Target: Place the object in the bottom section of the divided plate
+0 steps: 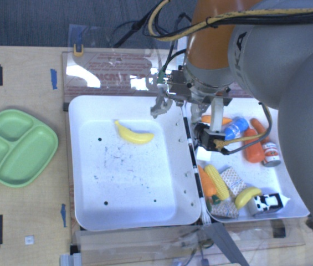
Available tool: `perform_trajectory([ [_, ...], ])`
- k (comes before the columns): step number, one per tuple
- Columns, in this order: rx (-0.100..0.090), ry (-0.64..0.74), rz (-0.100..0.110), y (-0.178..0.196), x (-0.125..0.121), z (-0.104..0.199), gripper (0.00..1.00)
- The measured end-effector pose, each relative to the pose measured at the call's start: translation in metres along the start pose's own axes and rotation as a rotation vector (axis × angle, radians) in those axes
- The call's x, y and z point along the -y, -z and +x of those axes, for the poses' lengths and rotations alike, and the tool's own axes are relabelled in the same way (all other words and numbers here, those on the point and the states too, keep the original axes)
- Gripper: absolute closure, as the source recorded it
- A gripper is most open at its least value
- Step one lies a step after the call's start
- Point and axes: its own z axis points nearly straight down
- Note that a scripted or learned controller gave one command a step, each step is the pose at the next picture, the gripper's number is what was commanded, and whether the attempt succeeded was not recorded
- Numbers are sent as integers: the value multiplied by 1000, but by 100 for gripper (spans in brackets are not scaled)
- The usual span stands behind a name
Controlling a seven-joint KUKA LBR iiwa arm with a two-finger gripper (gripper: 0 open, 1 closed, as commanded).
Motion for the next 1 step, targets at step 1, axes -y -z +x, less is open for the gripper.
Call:
perform_trajectory([
  [1,1,-492,1,-49,-8,74,0],
])
